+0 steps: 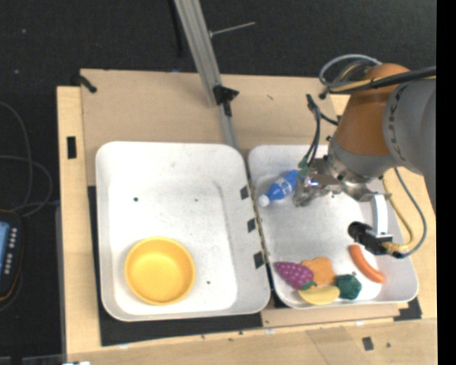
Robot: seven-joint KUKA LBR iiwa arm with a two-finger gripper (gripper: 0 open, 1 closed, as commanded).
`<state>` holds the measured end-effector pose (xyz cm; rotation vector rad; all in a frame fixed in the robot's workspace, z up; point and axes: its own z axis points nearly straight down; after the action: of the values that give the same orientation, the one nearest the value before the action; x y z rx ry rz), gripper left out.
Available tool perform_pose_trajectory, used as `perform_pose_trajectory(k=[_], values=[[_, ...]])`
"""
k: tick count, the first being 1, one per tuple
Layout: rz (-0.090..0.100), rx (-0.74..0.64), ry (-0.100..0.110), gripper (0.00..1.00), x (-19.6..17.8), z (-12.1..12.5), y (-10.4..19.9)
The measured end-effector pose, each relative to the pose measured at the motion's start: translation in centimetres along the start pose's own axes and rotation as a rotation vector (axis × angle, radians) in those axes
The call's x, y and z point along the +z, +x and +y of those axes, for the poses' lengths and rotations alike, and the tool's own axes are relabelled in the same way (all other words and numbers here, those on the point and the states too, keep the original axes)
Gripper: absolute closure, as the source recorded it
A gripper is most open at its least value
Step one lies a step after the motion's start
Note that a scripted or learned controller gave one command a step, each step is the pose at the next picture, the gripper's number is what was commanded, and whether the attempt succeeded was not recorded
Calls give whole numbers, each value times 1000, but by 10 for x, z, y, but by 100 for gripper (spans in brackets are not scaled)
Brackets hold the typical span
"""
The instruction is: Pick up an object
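Bottle (278,188), small and blue with a white cap, lies on its side in the upper left part of the right bin (330,234), close to that bin's left wall, cap end pointing down-left. Camera view: the gripper (310,192) sits low over the right bin, immediately to the right of the bottle and apparently touching its blue end; the contact is hard to confirm at this resolution. Whether the fingers are apart or together cannot be told, since the wrist body covers them from above. The grey arm with its orange band (368,120) enters over the right bin's upper right corner. Along the right bin's lower edge lie a purple grape bunch (292,273), an orange piece (319,268), a yellow banana (319,296), a green item (349,286) and an orange-red sausage (365,263). Left of the right bin, the left bin (175,181) holds a yellow bowl (159,270) in its lower left area.
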<state>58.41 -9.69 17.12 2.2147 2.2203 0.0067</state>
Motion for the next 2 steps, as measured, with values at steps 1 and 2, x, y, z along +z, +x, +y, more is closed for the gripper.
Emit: perform_pose_trajectory(k=[1, 2], values=[[0, 0, 0, 100, -44, -1, -2], [-1, -1, -2, 100, -109, 4, -4]])
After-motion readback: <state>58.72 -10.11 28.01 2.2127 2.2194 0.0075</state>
